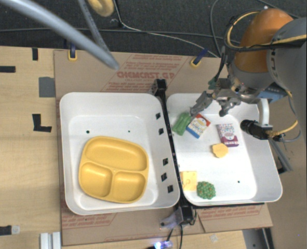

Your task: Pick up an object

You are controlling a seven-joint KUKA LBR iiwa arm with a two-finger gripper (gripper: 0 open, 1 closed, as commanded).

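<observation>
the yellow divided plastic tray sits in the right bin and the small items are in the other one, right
Not quite: the camera view shows the yellow divided plastic tray in the left white bin. The small items, such as the green bumpy ball, lie in the other, right white bin.

my arm [291,40] is smooth grey, rounded like a thick pipe, with a broad orange band [259,35] just above my claw [214,105]. the claw itself is dull grey metal with two slim fingers [200,106]. thin black cables loop over the band, and a black, stubby fitting [251,128] with a white bracket sits beside the claw.
</observation>
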